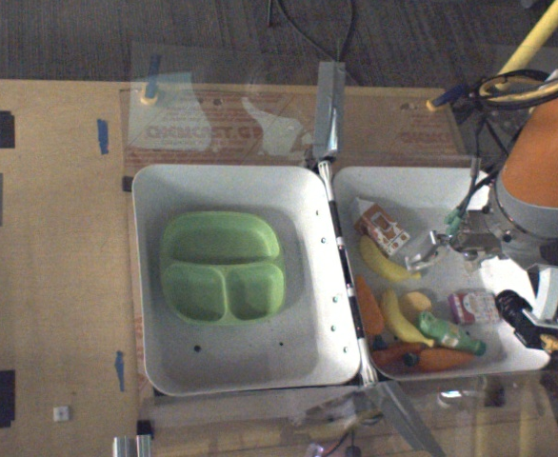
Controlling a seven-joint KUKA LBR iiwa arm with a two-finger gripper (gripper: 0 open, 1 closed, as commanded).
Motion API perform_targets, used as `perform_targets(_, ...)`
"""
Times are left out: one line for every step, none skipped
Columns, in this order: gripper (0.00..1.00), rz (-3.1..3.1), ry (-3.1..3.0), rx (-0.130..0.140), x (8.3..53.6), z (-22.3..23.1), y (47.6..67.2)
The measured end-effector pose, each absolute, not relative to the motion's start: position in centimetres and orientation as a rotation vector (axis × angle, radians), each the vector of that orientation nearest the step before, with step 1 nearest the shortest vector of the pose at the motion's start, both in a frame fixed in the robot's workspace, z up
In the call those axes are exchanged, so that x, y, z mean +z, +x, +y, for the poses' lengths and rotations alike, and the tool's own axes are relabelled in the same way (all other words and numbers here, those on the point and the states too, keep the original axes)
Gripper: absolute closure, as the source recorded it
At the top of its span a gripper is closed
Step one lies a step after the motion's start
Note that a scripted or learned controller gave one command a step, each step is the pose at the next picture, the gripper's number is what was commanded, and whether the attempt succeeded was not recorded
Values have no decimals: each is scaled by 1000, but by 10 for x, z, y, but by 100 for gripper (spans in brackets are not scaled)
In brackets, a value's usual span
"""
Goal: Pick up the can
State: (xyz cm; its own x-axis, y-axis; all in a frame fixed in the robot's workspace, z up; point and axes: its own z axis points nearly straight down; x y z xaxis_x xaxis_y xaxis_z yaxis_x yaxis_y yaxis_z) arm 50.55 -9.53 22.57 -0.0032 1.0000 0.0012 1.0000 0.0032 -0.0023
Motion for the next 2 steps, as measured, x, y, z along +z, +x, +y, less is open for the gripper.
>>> perform_targets(0,-2274,-2177,-9,113,-110,578)
perform_targets(0,-2254,-2218,-35,98,-135,551)
